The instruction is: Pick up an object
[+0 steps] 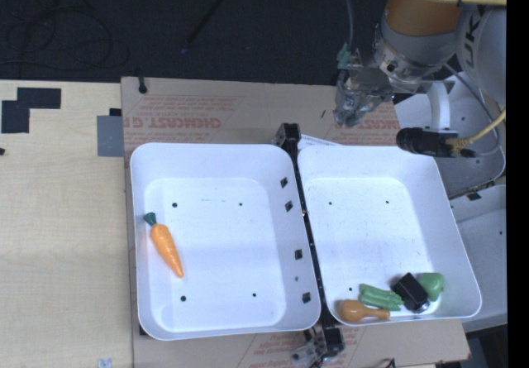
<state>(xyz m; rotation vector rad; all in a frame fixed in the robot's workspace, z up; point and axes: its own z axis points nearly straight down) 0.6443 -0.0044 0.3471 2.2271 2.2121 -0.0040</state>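
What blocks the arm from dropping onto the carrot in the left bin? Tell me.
Nothing visible. The carrot lies alone near the left wall of the left bin, with bare floor around it. The gripper hangs above the cardboard behind the right bin, and only the divider between the bins lies below its path.

Two white bins [215, 161], an orange carrot [167, 249] with a green top, and a black block [410, 291].

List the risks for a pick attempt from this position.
1. The green bean pod toy, black block, green round piece and tan pear-shaped toy crowd the right white bin's near corner; a grasp may slip or nudge neighbours.
2. The orange toy carrot lies near the left white bin's wall, far from the gripper.
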